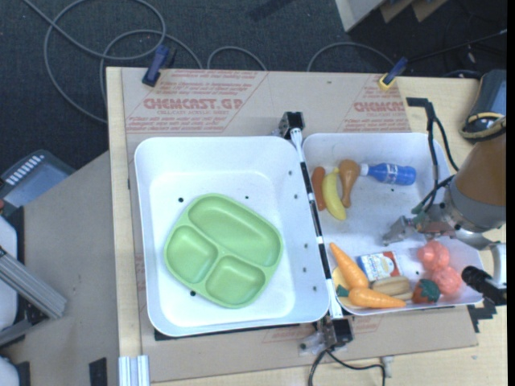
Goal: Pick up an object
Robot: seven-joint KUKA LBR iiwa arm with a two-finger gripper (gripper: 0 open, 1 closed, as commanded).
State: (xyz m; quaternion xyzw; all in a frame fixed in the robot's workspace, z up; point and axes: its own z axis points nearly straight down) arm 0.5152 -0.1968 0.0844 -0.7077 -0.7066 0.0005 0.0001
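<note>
The grey arm with its orange band (483, 175) reaches in from the right over the right-hand shallow white bin (378, 145). Its two-finger gripper (400, 230) hangs low above the bare floor of that bin, roughly at the middle of it. The metal fingers (394, 233) point leftward and look spread apart, with nothing between them.

The toys lie around the gripper, none of them touching it. Along the left wall of this bin a yellow plastic banana (334, 197) lies beside a slim orange-red piece (319, 186) and a brown pear-shaped toy (348, 173). A small clear bottle with a blue label (392, 174) lies on its side near the far wall. At the near end two orange plastic carrots (348, 267) (376, 298) lie close together, next to a small white and red carton (378, 264) and a tan bread-like roll (393, 285). To the right of these sit a pink bumpy fruit (435, 256), a red strawberry-like toy (446, 281) and a dark green piece (429, 291).

The left-hand white bin (153, 167) holds a pale green plastic plate with three compartments (224, 249), lying flat. Both bins rest on the counter (129, 119), a brown board with red printed lettering.
</note>
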